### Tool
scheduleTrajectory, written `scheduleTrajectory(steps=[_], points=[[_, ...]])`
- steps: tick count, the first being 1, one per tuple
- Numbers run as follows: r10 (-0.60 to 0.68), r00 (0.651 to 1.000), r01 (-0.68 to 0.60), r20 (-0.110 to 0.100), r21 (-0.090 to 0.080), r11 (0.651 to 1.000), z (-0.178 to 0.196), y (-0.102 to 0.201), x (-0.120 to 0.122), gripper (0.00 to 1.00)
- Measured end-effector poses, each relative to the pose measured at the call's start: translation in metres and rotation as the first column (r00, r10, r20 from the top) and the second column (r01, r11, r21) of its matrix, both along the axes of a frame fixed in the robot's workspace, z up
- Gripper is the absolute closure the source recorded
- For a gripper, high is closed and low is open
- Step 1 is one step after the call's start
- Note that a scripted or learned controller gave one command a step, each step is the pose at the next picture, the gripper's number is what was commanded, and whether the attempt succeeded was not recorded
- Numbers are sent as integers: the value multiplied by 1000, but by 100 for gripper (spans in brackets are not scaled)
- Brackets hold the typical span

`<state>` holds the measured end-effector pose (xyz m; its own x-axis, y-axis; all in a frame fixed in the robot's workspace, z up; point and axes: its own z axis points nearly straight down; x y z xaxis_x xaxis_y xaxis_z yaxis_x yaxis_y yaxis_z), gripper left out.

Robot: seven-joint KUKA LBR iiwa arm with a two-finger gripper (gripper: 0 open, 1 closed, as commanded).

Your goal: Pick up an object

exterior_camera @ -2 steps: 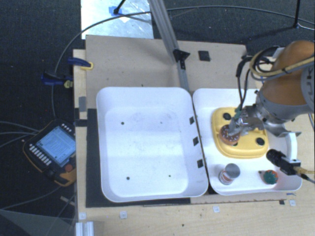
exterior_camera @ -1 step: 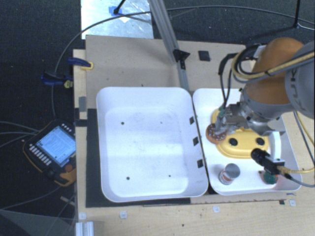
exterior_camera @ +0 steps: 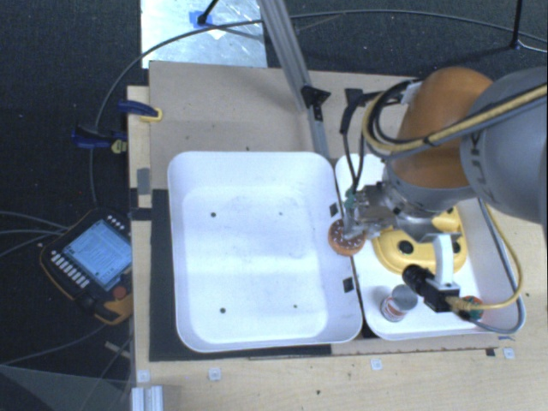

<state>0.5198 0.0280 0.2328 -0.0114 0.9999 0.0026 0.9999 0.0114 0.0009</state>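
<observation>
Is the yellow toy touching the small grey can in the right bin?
Apart. The camera view shows a strip of white bin floor between the yellow toy and the small grey can in the right bin.

left bin (exterior_camera: 248, 332): white, with a few small dark dots on its floor
right bin (exterior_camera: 377, 328): white
bench (exterior_camera: 223, 110): tan, like cardboard, with black strips along its left and front edges
arm (exterior_camera: 505, 135): grey, with an orange band above the wrist
cables on the arm (exterior_camera: 492, 302): yellow and black
round object at the right bin's left edge (exterior_camera: 346, 240): brown, speckled with paler dots
rounded object in the right bin (exterior_camera: 411, 251): yellow with dark spots
small can near the right bin's front edge (exterior_camera: 396, 302): grey top, reddish side
clamps at the bench's left edge (exterior_camera: 128, 110): blue with yellow tips
handheld pendant on the floor (exterior_camera: 90, 259): black and orange casing, pale blue screen
floor (exterior_camera: 60, 58): dark, speckled
</observation>
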Motion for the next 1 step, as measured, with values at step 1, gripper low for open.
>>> scheduleTrajectory(steps=[1], points=[[-1, 1000, 1, 1, -1, 1000, 7, 52, 4, 100]])
